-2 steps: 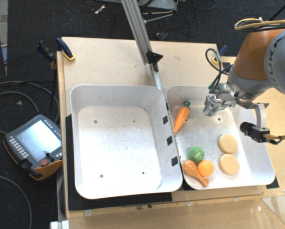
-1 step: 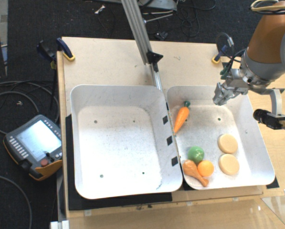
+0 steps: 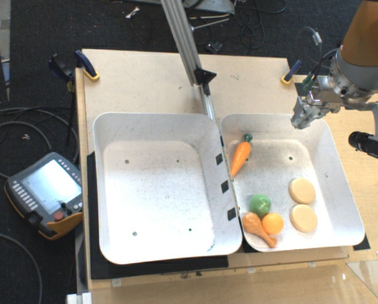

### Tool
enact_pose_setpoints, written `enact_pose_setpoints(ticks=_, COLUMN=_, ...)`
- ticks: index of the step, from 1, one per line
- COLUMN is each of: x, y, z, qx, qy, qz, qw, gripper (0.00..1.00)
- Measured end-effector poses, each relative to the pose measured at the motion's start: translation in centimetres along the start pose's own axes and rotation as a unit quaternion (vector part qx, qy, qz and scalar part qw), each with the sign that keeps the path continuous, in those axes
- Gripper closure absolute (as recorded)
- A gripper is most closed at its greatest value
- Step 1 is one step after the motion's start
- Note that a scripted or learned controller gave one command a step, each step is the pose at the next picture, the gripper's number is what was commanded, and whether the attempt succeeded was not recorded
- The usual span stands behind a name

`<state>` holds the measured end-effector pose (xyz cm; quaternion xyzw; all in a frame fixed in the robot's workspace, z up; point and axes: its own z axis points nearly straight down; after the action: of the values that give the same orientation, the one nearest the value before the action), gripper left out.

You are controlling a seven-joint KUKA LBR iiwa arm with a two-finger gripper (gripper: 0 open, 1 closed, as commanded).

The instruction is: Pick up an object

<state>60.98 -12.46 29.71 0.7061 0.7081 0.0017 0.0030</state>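
Observation:
The right bin holds several toy foods. An orange carrot with a green top lies along the bin's left wall. Near the front sit a green ball, an orange ball and a tan drumstick-shaped piece, close together. Two pale round cookies rest toward the right side. My gripper hangs over the far right corner of the right bin, well away from all the objects, with nothing seen between its fingers.
The left bin lies beside the right one, sharing a raised divider. A slanted metal pole rises from behind the bins. Clamps sit at the bench's back corners. A teach pendant lies left of the bench.

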Motion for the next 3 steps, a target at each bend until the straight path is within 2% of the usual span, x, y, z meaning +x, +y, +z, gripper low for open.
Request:
enact_pose_setpoints(ticks=2, x=10.0, y=-0.4, z=3.3, qx=0.005, qy=0.002, qz=-0.002, qw=1.0, gripper=1.0)
enact_pose_setpoints(ticks=3, x=15.0, y=1.6, z=4.2, qx=0.003, qy=0.001, qz=-0.003, qw=1.0, gripper=1.0)
